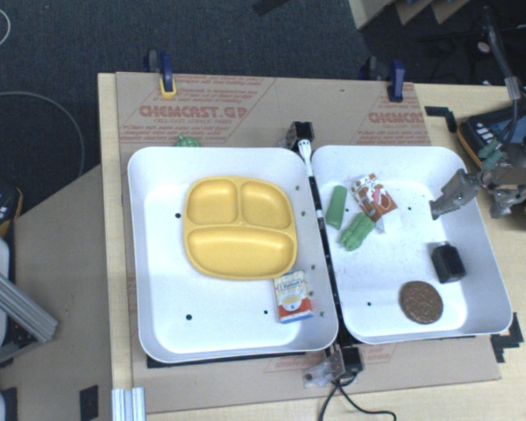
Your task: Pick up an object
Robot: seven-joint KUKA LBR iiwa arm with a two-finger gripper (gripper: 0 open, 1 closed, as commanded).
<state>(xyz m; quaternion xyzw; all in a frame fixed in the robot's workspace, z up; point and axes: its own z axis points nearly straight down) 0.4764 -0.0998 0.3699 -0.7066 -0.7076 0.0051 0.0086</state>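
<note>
Gripper (445, 202) hangs over right bin (473, 316) near its right edge, can't tell if fingers apart or together, nothing seen held. Right bin: green pieces (348, 220) and packet (373, 197) by left edge, black block (447, 262) and brown disc (420, 303) toward bottom-right corner. Left bin (153, 261): yellow tray (240, 227) centre, carton (293, 296) at bottom-right corner.

Two bins side by side on the bench

Left bin (149, 235): divided plate (240, 227) at centre, small carton (293, 296) near its front-right corner. Right bin (482, 261): two sticks (346, 219) and packet (373, 197) toward the back-left, block (447, 262) and disc (420, 302) front-right.
</note>
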